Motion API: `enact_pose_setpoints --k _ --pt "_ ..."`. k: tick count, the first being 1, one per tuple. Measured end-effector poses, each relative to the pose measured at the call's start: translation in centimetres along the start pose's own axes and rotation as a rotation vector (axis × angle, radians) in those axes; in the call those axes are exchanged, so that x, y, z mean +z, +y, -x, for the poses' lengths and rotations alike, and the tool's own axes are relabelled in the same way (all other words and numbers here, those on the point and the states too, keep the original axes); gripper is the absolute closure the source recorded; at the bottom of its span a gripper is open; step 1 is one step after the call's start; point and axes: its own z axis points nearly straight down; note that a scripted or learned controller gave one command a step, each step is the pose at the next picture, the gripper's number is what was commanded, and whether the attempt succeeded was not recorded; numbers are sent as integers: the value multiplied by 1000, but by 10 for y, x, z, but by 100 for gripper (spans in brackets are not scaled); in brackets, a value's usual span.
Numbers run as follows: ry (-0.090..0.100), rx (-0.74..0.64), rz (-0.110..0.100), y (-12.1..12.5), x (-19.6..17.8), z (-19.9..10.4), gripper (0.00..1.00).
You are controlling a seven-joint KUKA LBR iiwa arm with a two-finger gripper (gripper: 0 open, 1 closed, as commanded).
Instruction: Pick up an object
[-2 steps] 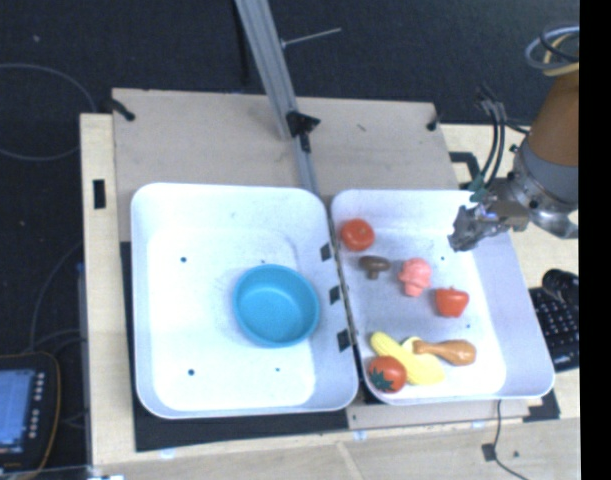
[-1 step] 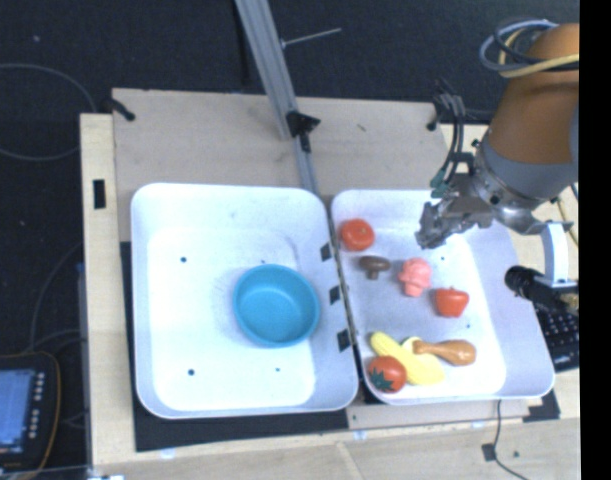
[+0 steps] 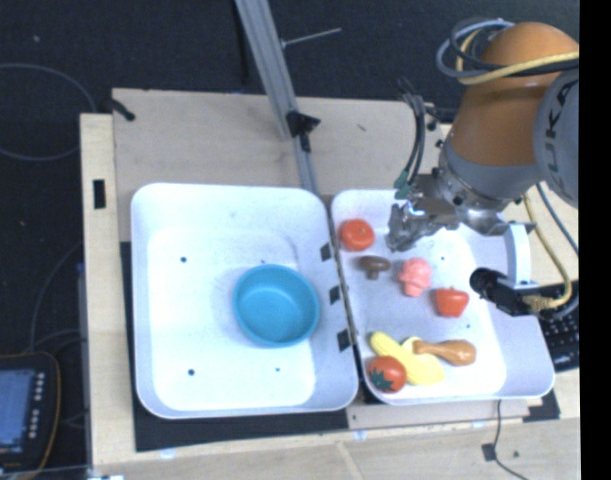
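down at the right bin's front edge lie a red plastic tomato, a yellow toy banana and a brown drumstick. nothing is lifted yet. over the bin's back half hangs the claw, between an orange round fruit and a pink toy; its state i cannot tell. choosing, closing and lifting all remain.

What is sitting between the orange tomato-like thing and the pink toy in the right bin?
In the camera view, a small brown mushroom-shaped piece lies between the orange round toy and the pink toy, on the right bin's white floor.
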Motion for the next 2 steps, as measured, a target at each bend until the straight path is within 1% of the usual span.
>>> enact_pose_setpoints --k 1,2 --pt "-3 1 5 10 6 -45 100" --pt "-2 1 -3 10 29 -91 100"
